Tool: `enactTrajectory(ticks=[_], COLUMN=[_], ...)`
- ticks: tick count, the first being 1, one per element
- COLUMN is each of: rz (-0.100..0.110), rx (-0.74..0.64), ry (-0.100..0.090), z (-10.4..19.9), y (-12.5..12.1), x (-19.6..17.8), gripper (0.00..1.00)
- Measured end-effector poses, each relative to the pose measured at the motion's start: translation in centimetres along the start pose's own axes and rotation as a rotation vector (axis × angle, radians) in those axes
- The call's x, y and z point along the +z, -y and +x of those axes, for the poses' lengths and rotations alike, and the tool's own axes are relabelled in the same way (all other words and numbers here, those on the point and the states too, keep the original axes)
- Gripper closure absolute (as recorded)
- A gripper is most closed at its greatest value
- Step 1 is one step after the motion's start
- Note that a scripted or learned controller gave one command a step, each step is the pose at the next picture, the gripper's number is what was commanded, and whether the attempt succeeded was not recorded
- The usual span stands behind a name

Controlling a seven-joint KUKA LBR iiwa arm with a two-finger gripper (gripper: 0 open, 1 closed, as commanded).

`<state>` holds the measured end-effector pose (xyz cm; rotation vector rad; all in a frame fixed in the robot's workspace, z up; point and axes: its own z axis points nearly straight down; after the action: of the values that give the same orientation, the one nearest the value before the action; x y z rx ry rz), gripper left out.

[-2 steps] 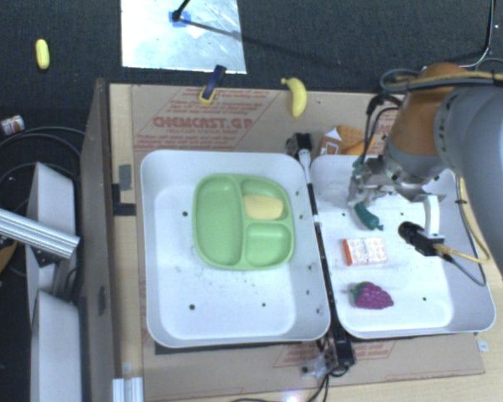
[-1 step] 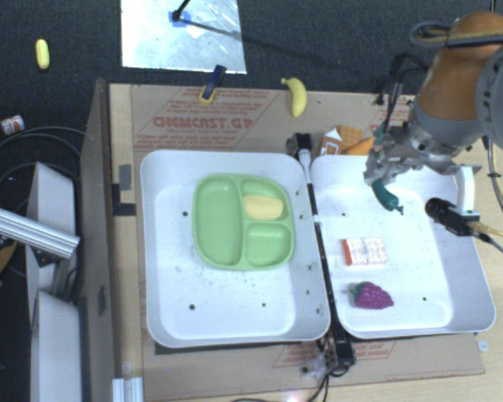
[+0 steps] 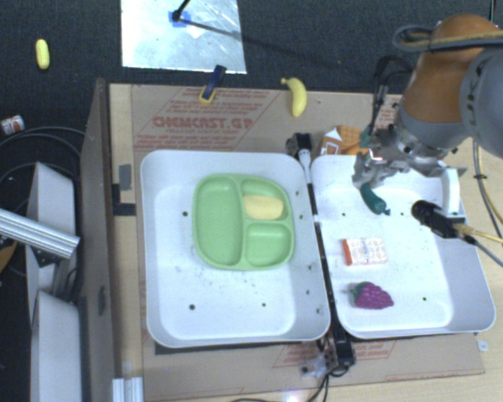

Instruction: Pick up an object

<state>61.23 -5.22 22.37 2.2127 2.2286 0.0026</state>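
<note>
Found gripper [image 3: 370, 177] over the far-left part of the right bin [image 3: 440, 283], close to its far edge. Cannot tell whether spread or pressed together (wrist body blocks the slant view). Just below it, touching or nearly so: small teal object [image 3: 374, 199], slender, lying aslant. Cannot tell whether gripped or merely lying under the tool. Judged light and stiff, probably smooth plastic, so apt to slip; best taken across the narrow middle, not by the ends. Other candidates in same bin: flat red-and-white packet [image 3: 365, 251] near the centre (low, little to bite on); purple grape bunch [image 3: 371, 296] toward the near edge (knobbly, perhaps a surer hold). In left bin [image 3: 235, 304], green divided plate [image 3: 226, 224] with a yellow piece [image 3: 262, 205] in one compartment; not wanted here.
</note>
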Motion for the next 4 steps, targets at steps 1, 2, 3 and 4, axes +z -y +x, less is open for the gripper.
enactTrajectory(ticks=[1,2,3,4], rz=[-0.001,-0.002,0.002,-0.005], rx=[0.001,0.0,0.007,0.0], ry=[0.001,0.0,0.001,0.0], z=[1.5,3.1,3.2,5.2], y=[-4.9,-4.7,-1.3,-1.9], x=[2.3,1.1,1.2,-3.5], gripper=[1.0,1.0,1.0,1.0])
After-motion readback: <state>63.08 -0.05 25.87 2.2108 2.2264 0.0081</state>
